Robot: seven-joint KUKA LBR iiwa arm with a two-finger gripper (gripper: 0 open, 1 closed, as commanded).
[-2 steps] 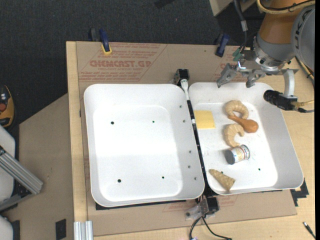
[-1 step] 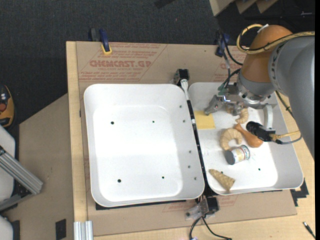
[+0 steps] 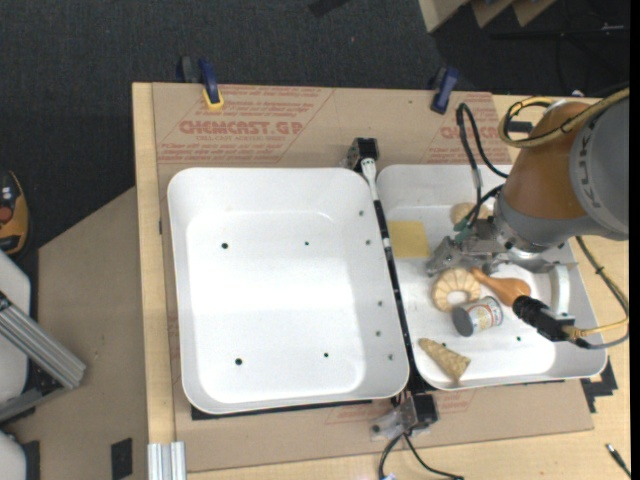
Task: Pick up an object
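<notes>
- Lowest in the frame, at the near edge of the right bin (image 3: 500, 373), lies a wedge (image 3: 445, 358), tan and crusty, pointing toward the upper left.
- Just above it a small jar (image 3: 477, 317) lies on its side, grey cap to the left, label to the right.
- Touching the jar's upper left is a shell-like piece (image 3: 456, 290), pale with a ribbed rim.
- An orange piece (image 3: 503, 286) lies just right of the shell, partly under the arm (image 3: 560, 183).
- A yellow square (image 3: 408, 238) lies flat near the bin's left wall, above and left of the shell.
- The claw (image 3: 462, 249) sits low in the right bin, between the square and the arm's grey wrist, just above the shell and near it; whether it touches the shell I cannot tell.
- I cannot tell whether the claw is released or clenched; the metal parts blur together.
- A pale rounded piece (image 3: 464, 212) peeks out just above the claw.
- The left bin (image 3: 270, 278) fills the middle of the frame, its floor marked with dark dots.
- Both bins rest on a brown board (image 3: 300, 123) with red print.
</notes>
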